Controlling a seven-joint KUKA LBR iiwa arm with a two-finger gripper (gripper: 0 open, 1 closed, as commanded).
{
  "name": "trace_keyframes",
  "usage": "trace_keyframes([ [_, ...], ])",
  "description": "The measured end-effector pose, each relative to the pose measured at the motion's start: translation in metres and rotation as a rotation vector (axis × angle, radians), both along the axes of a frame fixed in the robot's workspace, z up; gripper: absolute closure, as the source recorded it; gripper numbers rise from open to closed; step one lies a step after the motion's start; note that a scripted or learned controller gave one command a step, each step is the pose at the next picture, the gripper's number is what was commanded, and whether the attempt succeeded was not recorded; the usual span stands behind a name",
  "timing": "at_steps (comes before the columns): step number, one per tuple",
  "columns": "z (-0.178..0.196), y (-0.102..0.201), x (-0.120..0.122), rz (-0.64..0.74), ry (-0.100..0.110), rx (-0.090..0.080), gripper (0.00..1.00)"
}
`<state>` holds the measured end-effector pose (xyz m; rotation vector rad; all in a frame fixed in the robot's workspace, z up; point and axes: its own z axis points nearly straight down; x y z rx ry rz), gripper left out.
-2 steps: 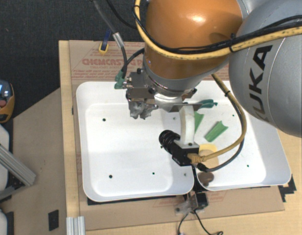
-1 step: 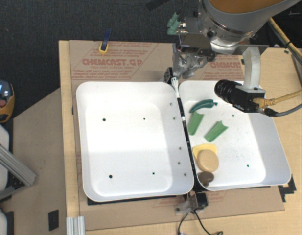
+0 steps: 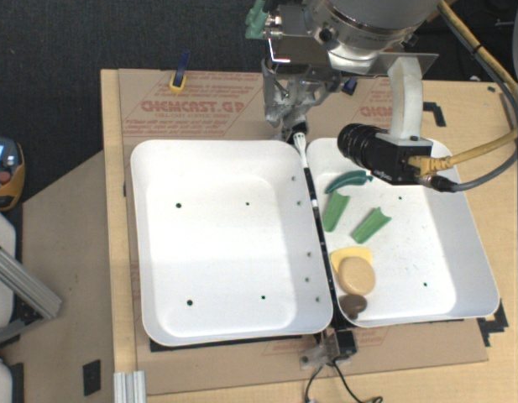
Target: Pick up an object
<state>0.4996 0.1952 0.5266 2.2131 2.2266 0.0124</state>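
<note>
The right bin (image 3: 443,250) holds several small objects near its left wall. A curved dark green piece (image 3: 351,180) lies at the back, with a green block (image 3: 335,211) and a second green block (image 3: 370,225) just in front of it. Nearer the front sit a yellow piece (image 3: 349,256), a tan round disc (image 3: 358,276) resting on it, and a brown lump (image 3: 353,305). My gripper (image 3: 290,117) hangs over the back end of the divide between the two bins, apart from all the objects. I see nothing held in it.
The left bin (image 3: 217,242) sits beside the right one, and their rims meet along a dark seam (image 3: 316,217). A black cylinder (image 3: 372,152) on the arm overhangs the right bin's back. A yellow and blue clamp (image 3: 179,77) stands on the cardboard board behind.
</note>
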Motion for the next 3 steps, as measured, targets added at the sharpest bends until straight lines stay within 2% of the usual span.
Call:
trace_keyframes([
  [1, 0.007, -0.002, 0.001, -0.004, 0.002, -0.003, 1.0],
  [2, 0.008, 0.031, -0.007, -0.001, 0.004, -0.002, 1.0],
  [3, 0.009, 0.029, -0.012, -0.005, 0.008, -0.004, 1.0],
])
